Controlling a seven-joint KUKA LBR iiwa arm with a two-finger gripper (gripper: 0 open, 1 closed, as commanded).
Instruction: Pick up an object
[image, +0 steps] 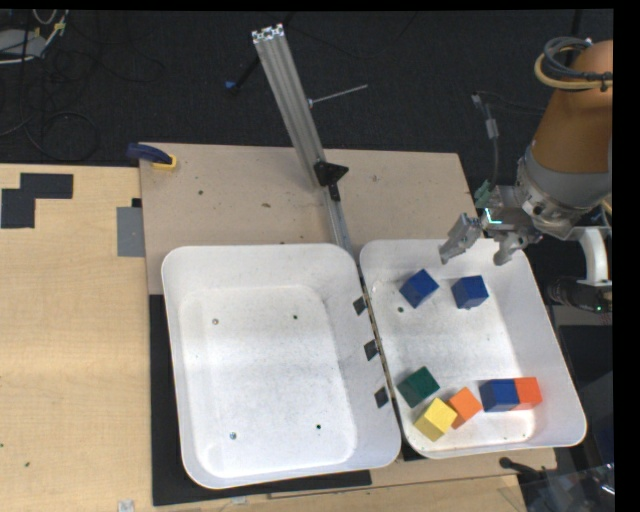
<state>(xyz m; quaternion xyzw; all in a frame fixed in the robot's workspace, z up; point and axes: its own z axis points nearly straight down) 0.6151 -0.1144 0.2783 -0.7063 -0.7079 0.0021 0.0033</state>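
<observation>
A pale wooden table (70, 330) carries two white bins, and every block lies in the right bin (560, 395). The pincer (485, 243) hangs spread wide and empty over that bin's far rim, seemingly poised to descend. Just below it sit two blue cubes, one (419, 288) left of the other (470, 292); well beyond lie a green cube (418, 384), yellow cube (436, 418) and orange block (465, 404).

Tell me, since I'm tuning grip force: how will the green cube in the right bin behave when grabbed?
The green cube looks rigid with flat faces, so it should sit still rather than roll. It looks small, so probably light. It lies close to the yellow cube, so fingers may nudge that.
</observation>
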